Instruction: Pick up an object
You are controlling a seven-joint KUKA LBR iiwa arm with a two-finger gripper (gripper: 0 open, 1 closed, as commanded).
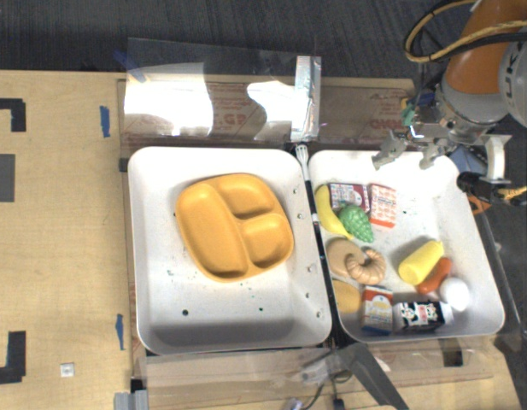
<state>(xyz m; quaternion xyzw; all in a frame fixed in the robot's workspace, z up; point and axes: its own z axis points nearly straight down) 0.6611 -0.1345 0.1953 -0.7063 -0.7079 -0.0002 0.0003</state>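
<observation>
The left bin (152,314) carries one big yellow divided tray (235,225), lying flat in its middle. The right bin (481,254) holds a crowd of small toy foods. The arm (489,49) hangs over the far right corner of this bin, and its gripper (412,150) has the two fingers spread apart with nothing between them, above bare white floor.

The things to pick lie nearer the camera: a yellow corn cob (419,260), a small pumpkin (366,265), a banana (329,214) touching a green vegetable (358,225), and a little bottle (421,314) lying on its side beside a small carton (377,307).

I judge the risk is the crowding: fingers coming down there may push two neighbours together or close on a rounded toy that slips out. The red-and-white packets (365,200) bear print, but it is too small to read.
</observation>
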